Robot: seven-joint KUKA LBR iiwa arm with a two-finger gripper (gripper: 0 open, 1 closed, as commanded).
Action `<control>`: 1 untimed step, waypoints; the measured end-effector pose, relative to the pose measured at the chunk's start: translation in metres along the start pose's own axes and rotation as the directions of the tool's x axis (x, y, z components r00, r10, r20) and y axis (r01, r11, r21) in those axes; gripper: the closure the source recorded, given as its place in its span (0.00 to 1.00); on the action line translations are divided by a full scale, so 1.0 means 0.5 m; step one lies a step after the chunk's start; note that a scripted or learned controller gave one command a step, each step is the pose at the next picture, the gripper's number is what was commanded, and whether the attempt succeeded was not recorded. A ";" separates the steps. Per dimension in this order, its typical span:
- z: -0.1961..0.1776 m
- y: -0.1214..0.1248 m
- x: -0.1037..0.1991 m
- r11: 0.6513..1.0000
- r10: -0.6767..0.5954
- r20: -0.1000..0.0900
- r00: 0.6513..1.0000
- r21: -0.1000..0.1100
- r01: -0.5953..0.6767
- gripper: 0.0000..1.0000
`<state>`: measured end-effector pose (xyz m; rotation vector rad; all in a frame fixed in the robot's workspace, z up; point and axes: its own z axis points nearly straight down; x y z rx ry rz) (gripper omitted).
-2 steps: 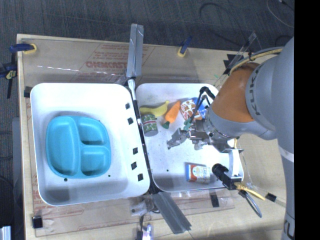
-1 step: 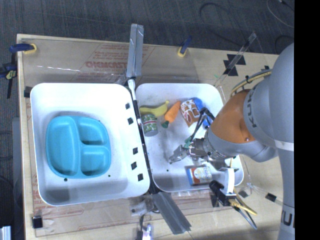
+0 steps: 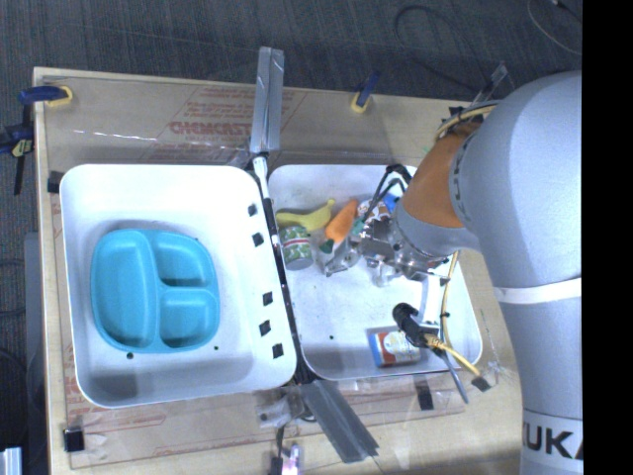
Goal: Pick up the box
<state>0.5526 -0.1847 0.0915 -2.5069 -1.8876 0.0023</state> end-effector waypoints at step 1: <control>-0.131 -0.138 -0.075 0.998 -0.061 0.000 0.998 0.000 0.061 0.00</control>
